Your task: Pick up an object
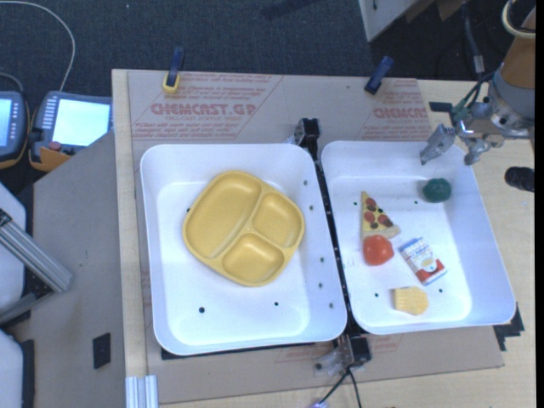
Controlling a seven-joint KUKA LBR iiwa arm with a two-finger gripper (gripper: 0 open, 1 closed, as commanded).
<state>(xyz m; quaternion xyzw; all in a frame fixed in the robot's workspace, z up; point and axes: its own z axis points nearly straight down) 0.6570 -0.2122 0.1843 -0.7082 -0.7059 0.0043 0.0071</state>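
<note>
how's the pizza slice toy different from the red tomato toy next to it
The pizza slice is a flat triangle, yellow with red and dark spots; the tomato is rounded and plain red. The pizza slice is longer, with its tip pointing toward the bin's far side, while the tomato is compact with no clear direction. The pizza slice lies farther from the camera, the tomato just nearer, right at its wide end. Both lie in the right bin, away from the gripper.

Yellow three-compartment plastic plate (245,227) in white left bin (170,313); green ball (438,190), red tomato (378,250), red-dotted pizza slice (375,216) in white right bin (484,262).
</note>
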